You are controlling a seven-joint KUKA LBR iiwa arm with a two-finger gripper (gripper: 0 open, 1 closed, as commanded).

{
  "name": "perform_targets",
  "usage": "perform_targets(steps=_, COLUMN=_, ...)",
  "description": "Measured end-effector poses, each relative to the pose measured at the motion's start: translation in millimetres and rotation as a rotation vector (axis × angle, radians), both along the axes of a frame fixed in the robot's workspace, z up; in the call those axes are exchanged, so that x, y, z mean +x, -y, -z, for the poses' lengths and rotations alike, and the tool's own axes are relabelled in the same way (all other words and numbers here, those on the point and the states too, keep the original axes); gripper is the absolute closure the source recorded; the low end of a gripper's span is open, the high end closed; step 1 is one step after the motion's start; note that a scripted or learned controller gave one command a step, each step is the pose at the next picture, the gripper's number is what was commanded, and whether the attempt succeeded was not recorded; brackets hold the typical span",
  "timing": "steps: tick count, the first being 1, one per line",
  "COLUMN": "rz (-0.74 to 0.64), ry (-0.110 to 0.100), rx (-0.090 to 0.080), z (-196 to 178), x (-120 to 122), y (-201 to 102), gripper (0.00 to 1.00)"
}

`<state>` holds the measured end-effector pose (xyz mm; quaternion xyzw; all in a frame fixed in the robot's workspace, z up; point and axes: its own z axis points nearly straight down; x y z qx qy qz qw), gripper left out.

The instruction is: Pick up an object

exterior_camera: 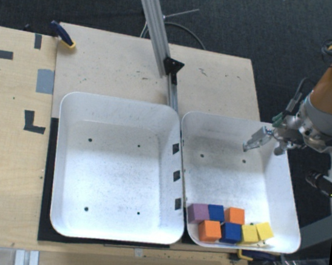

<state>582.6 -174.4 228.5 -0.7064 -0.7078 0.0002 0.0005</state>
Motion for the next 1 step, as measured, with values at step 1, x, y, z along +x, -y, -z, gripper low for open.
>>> perform_targets(steps=1, rz=0.003, ry=-0.003, rx=-0.002, z=29.4, x=-20.9, y=25.4, gripper=0.00)
